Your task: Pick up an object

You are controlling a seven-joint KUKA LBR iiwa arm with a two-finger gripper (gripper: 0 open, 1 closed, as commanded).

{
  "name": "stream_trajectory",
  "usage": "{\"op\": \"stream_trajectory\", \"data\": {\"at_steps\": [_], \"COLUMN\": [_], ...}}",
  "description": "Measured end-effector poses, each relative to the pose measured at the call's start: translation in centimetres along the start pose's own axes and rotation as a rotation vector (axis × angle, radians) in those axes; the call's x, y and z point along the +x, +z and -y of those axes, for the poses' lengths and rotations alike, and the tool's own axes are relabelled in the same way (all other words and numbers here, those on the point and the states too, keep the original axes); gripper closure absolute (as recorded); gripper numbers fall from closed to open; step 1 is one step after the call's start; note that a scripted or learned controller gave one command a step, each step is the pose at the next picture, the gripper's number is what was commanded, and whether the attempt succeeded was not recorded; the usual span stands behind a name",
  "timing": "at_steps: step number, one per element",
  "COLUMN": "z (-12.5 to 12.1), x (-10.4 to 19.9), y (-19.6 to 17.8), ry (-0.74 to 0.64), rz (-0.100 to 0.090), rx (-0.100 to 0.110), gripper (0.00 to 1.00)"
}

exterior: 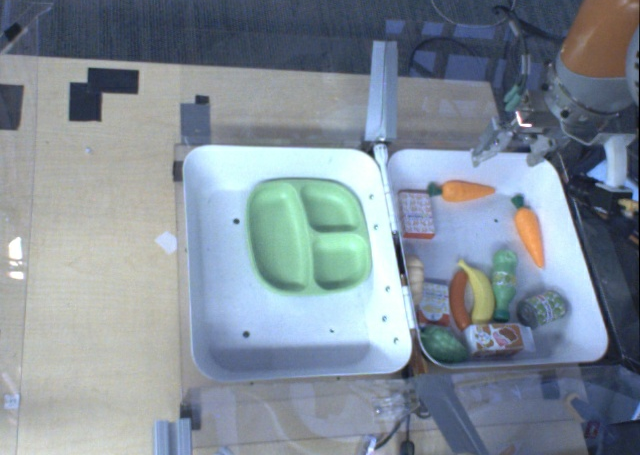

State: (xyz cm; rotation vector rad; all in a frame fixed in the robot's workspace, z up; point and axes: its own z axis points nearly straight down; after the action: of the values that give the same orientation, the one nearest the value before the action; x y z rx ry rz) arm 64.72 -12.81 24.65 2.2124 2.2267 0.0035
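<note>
Gripper (512, 146) with parted fingers empty above right bin (580, 273) of toy food; green tray (305, 235) in left bin (215, 273).

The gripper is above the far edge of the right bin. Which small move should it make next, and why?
Probably a short move toward the near side, then down over the closest carrot. The gripper sits at the far rim of the right bin with nothing between its fingers, and that carrot lies apart from the other items, so it looks the easiest to grasp.

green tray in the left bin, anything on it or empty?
Empty. The green tray lies flat in the left bin and all its compartments show bare green; the toy food sits in the right bin.
</note>
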Motion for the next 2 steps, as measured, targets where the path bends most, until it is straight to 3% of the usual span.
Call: {"op": "stream_trajectory", "data": {"at_steps": [1,2], "z": [0.2,0.0], "x": [0.4,0.5], "y": [14.6,13.4], "ry": [0.010,0.008], "rz": [0.000,0.000], "rx": [0.001,-0.006], "gripper": [0.00,1.00]}}
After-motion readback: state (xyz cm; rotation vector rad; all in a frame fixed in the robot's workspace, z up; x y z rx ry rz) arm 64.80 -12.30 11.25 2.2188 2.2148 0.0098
